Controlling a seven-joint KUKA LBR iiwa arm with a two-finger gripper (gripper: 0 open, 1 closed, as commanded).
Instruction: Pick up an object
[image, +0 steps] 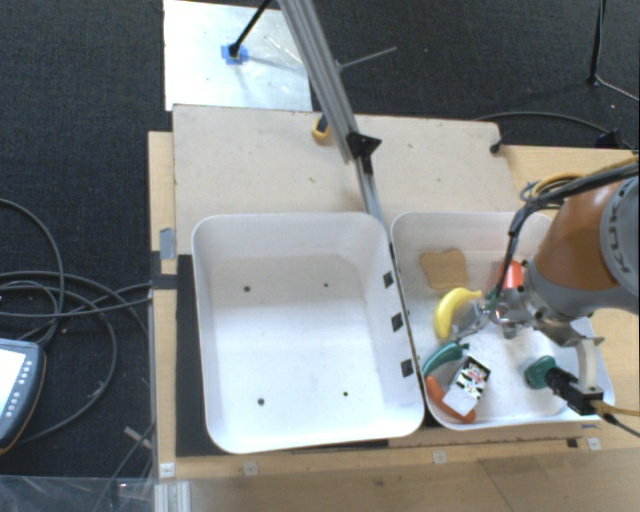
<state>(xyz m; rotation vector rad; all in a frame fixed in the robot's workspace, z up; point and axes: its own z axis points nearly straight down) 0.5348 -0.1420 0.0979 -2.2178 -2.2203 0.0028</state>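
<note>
Floor and bench: dark carpet (80, 120) lies all around a wooden bench (330, 485), which has a pale, speckled board (260, 160) on its far part.
Bins: two shallow white bins with smooth walls and rounded corners stand side by side and touch. The left bin (290, 330) shows a few small dark dots on its bottom. The right bin (460, 232) carries the objects.
Arm: the grey arm with its orange band (590, 240) reaches in from the right and covers the right part of the right bin.
Gripper: the metal gripper (492, 316) is low in the right bin, just beside the banana. I cannot tell whether it is spread or pressed together, and nothing is visibly held in it.
Task object: a yellow banana (453, 310), curved and glossy, lies near the middle of the right bin, just left of the gripper.
Neighbours behind: a flat tan slice (445, 268), roughly square and matte, lies near the banana. A small red piece (513, 275) sits close under the arm.
Neighbours in front: a curved green piece (445, 356), an orange piece (437, 388) and a white card with black marks (468, 380) crowd together at the near wall. A round teal piece (540, 373) lies apart to the right.
Other things: a slanted grey metal pole (325, 70) comes down to where the bins meet. Loose cables (60, 290) lie on the carpet at the left.
</note>
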